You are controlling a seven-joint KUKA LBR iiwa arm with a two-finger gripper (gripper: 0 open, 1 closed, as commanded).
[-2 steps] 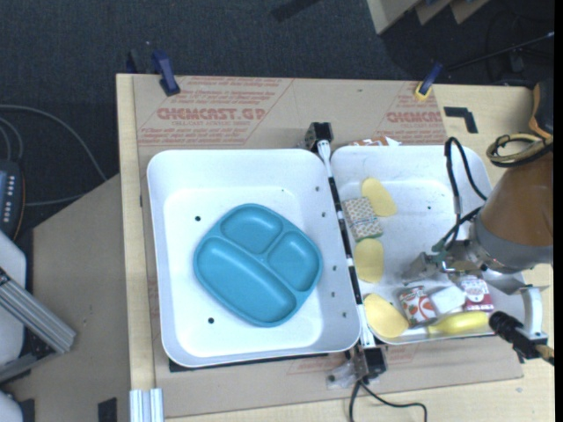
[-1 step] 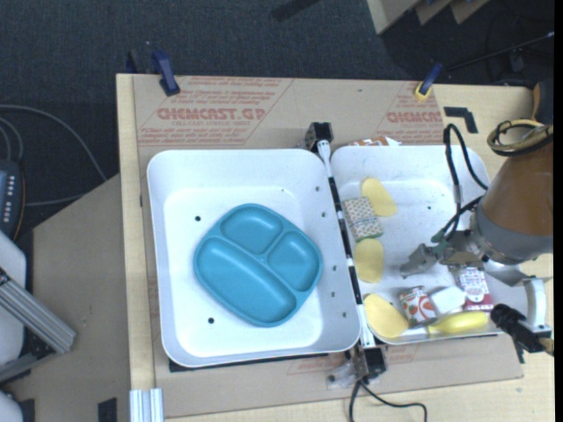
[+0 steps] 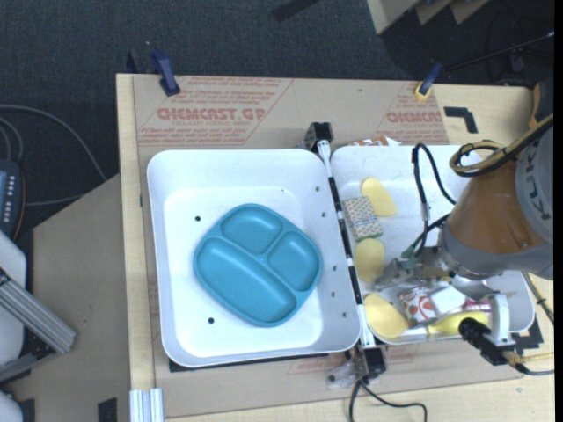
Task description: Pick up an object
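Note:
The right bin [image 3: 398,160] holds several small objects. A pale yellow piece [image 3: 379,197] lies near its back, with a speckled grey block [image 3: 361,217] just in front of it. Along the left wall sits a yellow-green lump [image 3: 369,255], and a yellow rounded piece [image 3: 384,316] rests at the front left corner. A red and white packet [image 3: 420,305] and a yellow banana-like item [image 3: 450,325] lie at the front. My gripper [image 3: 398,272] hangs low over the bin's left half, between the yellow-green lump and the packet. The wrist hides what lies under it.
The left bin [image 3: 176,183] carries a blue divided plate [image 3: 256,263] in its middle. The grey arm with its orange band [image 3: 493,214] covers the right bin's right side. Black cables [image 3: 424,183] loop over the bin's back. A divider rail [image 3: 339,227] runs between the bins.

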